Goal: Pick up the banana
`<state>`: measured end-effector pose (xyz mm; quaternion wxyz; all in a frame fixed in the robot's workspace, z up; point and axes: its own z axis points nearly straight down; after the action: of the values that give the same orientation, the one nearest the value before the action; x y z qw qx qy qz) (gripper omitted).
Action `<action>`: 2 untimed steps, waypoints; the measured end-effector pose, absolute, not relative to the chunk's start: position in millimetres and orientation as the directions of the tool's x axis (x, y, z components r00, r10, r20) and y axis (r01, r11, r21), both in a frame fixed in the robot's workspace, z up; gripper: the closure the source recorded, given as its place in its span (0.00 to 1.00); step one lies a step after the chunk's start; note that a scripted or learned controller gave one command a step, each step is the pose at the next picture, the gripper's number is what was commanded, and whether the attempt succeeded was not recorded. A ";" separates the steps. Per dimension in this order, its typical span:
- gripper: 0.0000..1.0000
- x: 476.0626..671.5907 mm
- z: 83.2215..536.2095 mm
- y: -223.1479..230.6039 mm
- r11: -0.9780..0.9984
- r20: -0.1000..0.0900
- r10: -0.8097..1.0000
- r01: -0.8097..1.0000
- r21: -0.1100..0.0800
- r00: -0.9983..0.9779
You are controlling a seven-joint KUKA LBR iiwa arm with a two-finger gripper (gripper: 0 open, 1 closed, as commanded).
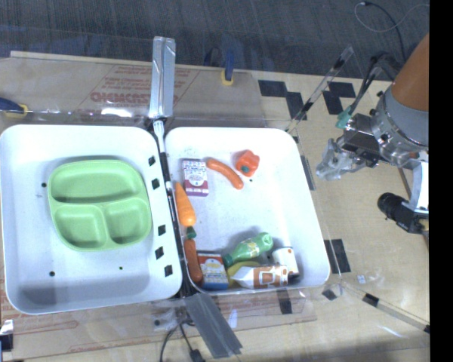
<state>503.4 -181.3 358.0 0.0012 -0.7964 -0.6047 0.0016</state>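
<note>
Gripper (331,162) sits outside the right bin (291,202), off its far right corner, over bare bench. It carries nothing. Open or closed: cannot tell, the tool is too small and pale against the bench.

No plainly yellow banana to be seen. Best candidate is a green-to-yellow curved piece (248,249) in the right bin's near end, toward its right side. It could as well be a bottle, so the identification is uncertain. It rests on or against a carton (266,277) on the near side, and a second carton (211,270) touches its lower, yellowish end.

The relation that matters: from the gripper, the candidate lies inward across the right bin's right wall and toward the bin's near end, a diagonal run. Its long axis slants from the yellowish end, nearer the bin's near wall, up to the green end, nearer its right wall. My guess is that a grasp would need to close across that slant, at mid-length.

Risk, as I judge it: the cartons crowd it, and a low approach may nudge them. A sausage (225,173), pepper (246,162) and carrot (185,204) lie well apart from it, toward the bin's far end.
</note>
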 end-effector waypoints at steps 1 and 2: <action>1.00 477.6 441.7 -193.3 -0.239 -0.001 0.971 0.971 -0.003 0.239; 1.00 524.6 390.9 -135.2 -0.211 -0.002 0.978 0.978 -0.007 0.211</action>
<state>524.6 -135.2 390.9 0.0024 -0.7780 -0.6282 0.0030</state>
